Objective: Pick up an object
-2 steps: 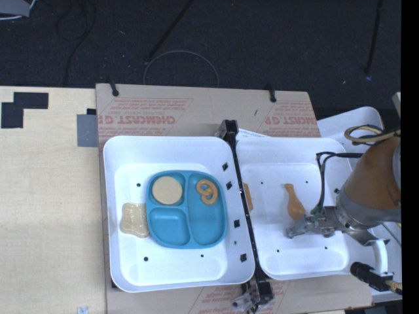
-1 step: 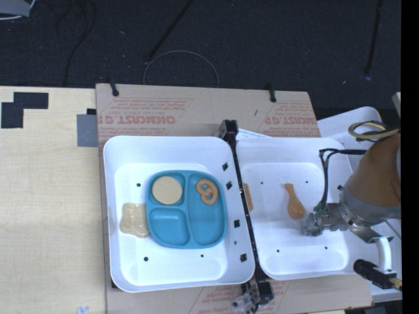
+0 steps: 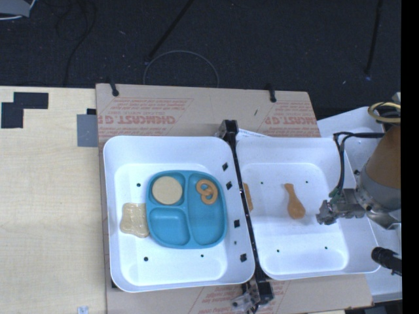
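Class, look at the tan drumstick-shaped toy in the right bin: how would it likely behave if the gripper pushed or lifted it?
The drumstick toy looks small and moulded, so probably stiff and light. Its rounded bulb end may let it pivot or slide on the smooth right bin floor. Its narrow handle seems the easier place to pinch.

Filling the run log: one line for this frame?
gripper: right bin, nothing seen held | drumstick: right bin, apart | blue tray: left bin, holds pretzel

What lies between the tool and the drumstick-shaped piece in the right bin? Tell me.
Bare white floor of the right bin, seen in the camera view, separates the tool from the drumstick-shaped piece.
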`<action>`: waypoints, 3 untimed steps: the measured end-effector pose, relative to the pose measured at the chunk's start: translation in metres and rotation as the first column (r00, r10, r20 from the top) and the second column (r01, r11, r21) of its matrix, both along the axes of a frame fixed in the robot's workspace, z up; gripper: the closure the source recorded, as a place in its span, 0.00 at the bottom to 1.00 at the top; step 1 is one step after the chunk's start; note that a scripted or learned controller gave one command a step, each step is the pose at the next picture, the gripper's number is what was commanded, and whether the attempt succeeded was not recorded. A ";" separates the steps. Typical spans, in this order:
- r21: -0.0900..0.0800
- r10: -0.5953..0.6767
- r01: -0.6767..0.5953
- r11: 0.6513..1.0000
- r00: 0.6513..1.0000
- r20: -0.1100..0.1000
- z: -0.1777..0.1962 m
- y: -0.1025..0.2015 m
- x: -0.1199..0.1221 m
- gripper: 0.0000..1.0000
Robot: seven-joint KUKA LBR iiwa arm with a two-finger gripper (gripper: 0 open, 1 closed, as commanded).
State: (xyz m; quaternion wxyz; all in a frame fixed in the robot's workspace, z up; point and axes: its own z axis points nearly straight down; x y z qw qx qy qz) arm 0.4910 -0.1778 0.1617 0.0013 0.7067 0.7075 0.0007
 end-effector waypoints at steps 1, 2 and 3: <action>0.000 0.000 0.000 1.000 1.000 0.001 0.062 0.002 0.005 1.00; 0.000 0.000 0.000 1.000 1.000 0.001 0.115 0.001 0.006 1.00; 0.003 0.005 -0.005 1.000 1.000 -0.003 0.119 0.054 0.018 1.00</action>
